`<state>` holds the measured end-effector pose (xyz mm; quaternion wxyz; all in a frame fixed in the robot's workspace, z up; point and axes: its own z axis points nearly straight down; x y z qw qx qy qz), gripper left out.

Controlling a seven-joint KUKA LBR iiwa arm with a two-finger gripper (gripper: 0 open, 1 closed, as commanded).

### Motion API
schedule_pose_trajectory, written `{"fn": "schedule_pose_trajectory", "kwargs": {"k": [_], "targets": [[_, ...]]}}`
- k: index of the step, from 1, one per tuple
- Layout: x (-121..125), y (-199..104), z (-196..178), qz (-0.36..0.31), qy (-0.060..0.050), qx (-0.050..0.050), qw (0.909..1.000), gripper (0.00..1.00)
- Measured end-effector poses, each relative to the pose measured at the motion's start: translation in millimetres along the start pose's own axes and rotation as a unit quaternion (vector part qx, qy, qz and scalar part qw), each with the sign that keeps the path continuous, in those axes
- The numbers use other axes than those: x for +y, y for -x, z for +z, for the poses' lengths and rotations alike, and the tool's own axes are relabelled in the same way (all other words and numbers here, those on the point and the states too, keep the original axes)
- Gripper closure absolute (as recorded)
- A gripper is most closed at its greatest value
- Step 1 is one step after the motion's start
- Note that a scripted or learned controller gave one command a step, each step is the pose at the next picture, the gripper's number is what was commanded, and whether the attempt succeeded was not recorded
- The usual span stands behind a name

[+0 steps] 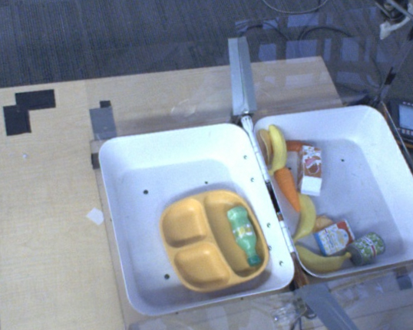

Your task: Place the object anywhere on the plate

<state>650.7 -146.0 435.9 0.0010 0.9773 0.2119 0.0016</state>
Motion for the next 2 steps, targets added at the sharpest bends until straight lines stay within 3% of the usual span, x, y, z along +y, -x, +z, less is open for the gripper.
{"fn": "schedule_pose_trajectory", "kwargs": {"k": [1,2], "targets": [[38.6,12.4,0.2,0.096,0.0,0.0,0.9954,0.0],[57.6,12.4,0.2,0.104,0.0,0.0,0.9946,0.0]]}}
